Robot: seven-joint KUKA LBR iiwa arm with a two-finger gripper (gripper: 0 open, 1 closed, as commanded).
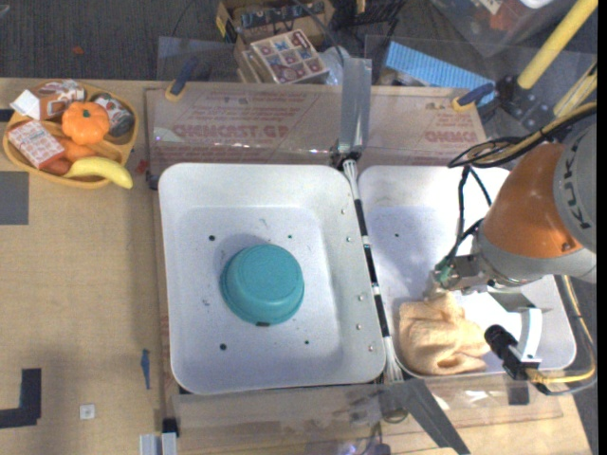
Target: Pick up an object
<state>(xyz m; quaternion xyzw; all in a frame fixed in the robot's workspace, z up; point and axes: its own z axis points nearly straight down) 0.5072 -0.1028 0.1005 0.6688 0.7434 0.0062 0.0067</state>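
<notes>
A crumpled tan cloth [438,337] lies at the front of the right bin [408,216], near the bin's left wall. My gripper [449,281] hangs just over the cloth's upper right edge, close to it or touching it, with the grey and orange arm above it to the right. An upturned teal bowl [263,283] sits in the middle of the left bin [190,207].
A yellow plate [28,164] with a banana, a small orange pumpkin and other items rests on the bench at the far left. Cardboard panels and clutter stand behind the bins. A divider runs between the two bins.
</notes>
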